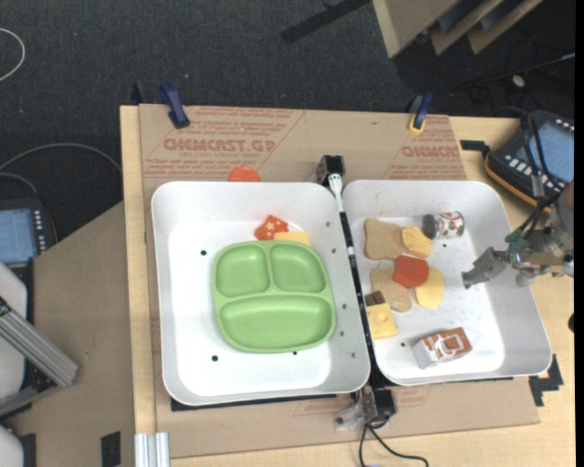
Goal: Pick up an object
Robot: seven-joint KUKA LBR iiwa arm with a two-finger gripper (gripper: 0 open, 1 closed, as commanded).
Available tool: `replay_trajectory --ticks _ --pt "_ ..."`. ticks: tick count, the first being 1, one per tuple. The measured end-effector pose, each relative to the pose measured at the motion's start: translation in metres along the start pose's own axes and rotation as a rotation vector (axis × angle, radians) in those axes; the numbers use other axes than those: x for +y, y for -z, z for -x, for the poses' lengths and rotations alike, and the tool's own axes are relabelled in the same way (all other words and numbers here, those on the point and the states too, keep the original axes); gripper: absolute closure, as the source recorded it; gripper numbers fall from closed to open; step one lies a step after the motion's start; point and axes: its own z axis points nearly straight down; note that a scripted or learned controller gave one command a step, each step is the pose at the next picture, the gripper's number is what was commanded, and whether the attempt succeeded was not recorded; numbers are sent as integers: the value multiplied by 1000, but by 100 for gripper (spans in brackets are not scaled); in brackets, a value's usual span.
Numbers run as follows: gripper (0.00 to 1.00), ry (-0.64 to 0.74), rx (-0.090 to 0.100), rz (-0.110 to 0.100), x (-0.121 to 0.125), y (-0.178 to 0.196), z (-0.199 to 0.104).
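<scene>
— What do I have around the bench?
— I see dark grey carpet (228,50), a white cable (11,50) looping at upper left, and wooden furniture (456,23) at the top.
— And underneath?
— A brown cardboard sheet (292,137), pinned by a blue clamp (173,105).

In the right bin (520,301) we see scattered toy foods: a tan bread slice (383,238), a red disc (411,271), yellow pieces (431,288), a small can (449,223) lying sideways, and a wrapped packet (442,346) near the front edge.
</scene>
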Motion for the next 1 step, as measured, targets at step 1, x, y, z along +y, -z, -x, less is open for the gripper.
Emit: replay_trajectory --ticks 1 --pt "0 6 0 3 87 -70 -30"
